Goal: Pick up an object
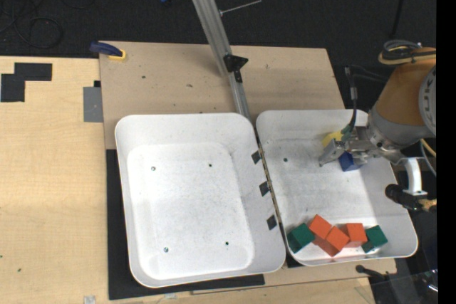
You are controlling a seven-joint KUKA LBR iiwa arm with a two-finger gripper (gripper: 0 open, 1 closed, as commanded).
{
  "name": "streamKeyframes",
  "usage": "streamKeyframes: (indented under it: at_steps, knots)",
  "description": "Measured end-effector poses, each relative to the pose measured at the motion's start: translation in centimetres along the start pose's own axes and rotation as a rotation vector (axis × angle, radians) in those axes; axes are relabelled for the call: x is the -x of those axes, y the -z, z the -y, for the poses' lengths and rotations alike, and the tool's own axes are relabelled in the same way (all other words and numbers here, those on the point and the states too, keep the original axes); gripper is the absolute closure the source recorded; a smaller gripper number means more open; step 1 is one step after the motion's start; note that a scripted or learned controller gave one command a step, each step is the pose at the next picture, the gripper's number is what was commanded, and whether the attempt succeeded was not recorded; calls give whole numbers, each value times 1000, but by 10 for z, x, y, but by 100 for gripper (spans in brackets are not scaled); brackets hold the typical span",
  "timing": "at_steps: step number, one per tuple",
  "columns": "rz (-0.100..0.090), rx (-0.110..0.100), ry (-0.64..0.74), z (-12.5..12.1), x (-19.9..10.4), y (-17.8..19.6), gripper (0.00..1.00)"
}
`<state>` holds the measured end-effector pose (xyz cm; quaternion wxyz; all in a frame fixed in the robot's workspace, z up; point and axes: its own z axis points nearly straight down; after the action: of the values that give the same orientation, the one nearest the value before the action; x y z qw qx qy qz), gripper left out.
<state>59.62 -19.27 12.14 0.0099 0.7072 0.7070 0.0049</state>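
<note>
My gripper [340, 152] is low over the upper right part of the right bin [299, 135], reaching in from the right. A small yellow piece [331, 139] lies right at its upper left side. A blue block [348, 163] sits just under its lower edge, partly covered by it. I cannot tell whether either one is held. Along the right bin's front edge lie a green block [301, 236], an orange block [320, 227], a second orange block [332, 241], a third orange block [355, 233] and another green block [374, 238].
The left bin [135, 135] stands beside the right one, joined by black clips [263, 188]. A slanted aluminium bar [214, 32] rises behind the bins. The arm's orange band [399, 92] hangs over the right bin's far right corner.
</note>
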Motion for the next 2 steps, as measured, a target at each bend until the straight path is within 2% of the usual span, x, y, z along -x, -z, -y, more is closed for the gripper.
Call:
streamKeyframes:
  at_steps: [1, 2]
  knots:
    - [2, -1, -3, 0, 2, 8, 100]
    - [-7, -19, 2, -4, -7, 58, 100]
